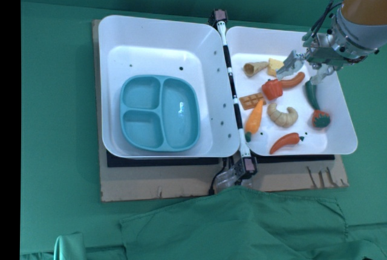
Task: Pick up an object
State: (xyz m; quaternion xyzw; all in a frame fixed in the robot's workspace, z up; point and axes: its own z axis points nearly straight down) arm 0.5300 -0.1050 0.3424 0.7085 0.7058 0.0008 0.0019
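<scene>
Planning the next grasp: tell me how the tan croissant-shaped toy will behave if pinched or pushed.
The tan croissant-shaped toy looks like glossy moulded plastic, so probably stiff and light. Its curved, rounded body may slip or pivot under a pinch. Pushed, it would likely slide into the orange carrot-shaped toy beside it.

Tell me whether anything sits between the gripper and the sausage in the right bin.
Nothing visible does. The gripper hangs directly over the red-orange sausage in the right bin. Its nearest neighbours lie beside it: the red pepper at its left end and the green chili to its right.
</scene>
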